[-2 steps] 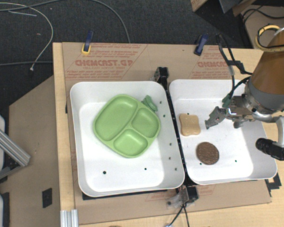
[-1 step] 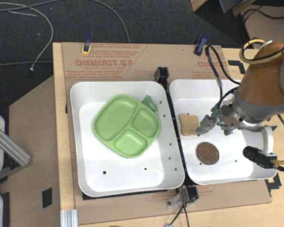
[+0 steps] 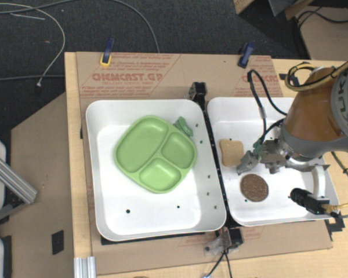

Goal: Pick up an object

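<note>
At the far left edge of the scene a metal rail (image 3: 11, 181) lies at a slant on the dark floor, and thin grey cables (image 3: 52, 22) loop across the floor at the far side. The worktop (image 3: 81, 155) is covered with brown cardboard, held at its far edge by two blue clamps (image 3: 108, 50).

The left bin (image 3: 104, 213) holds a green divided plate (image 3: 155, 154) with three compartments, lying flat and turned at an angle in the middle of the bin. A small dark green piece (image 3: 184, 126) touches the plate's far right rim, close to the bin's right wall. A black clip (image 3: 198, 91) sits at the far end of the seam between the two bins, and another fitting (image 3: 226, 239) sits at its near end.

In the right bin (image 3: 238, 112), a tan square piece (image 3: 231, 151) lies near the left wall. Just nearer and slightly to the right of it lies a round brown disc (image 3: 254, 187), flat on the bin floor. The claw (image 3: 261, 161) hangs over the bin between these two, just beyond the disc's far edge; whether it is released or clenched I cannot tell, and nothing is seen in its grasp. Black cables (image 3: 258, 97) run from the bin's far wall down to the wrist. The arm's orange band (image 3: 313, 114) covers the right part of the bin, and a black cylindrical part (image 3: 307, 200) juts out near the bin's near right corner.
</note>
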Controlling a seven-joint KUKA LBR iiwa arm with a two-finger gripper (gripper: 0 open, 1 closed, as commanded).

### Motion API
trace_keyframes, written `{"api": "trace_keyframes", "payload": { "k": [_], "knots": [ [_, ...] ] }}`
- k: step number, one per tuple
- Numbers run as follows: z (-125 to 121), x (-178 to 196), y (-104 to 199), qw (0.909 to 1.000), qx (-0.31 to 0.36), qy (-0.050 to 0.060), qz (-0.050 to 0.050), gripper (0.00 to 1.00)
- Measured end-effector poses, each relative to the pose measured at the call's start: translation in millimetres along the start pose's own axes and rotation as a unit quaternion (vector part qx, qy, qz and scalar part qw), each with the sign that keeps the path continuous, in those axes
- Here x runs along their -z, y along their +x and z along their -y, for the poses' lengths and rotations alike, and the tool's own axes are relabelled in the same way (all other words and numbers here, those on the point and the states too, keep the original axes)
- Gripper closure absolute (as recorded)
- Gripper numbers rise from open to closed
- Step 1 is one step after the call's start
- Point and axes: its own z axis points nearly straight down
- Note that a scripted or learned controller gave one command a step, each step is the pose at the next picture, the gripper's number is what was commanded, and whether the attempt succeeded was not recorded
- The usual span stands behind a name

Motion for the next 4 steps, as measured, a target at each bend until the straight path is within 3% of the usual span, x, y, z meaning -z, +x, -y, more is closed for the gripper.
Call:
{"api": "trace_keyframes", "payload": {
  "k": [1,2,4],
  "knots": [
    [0.2,-52.4,0.4,1.0000,0.000,-0.001,0.000,0.00],
    [-1.4,-38.2,0.0,1.0000,0.000,-0.005,0.001,1.00],
    [-6.8,61.8,-19.4,1.0000,0.001,-0.007,0.002,1.00]
  ]
}}
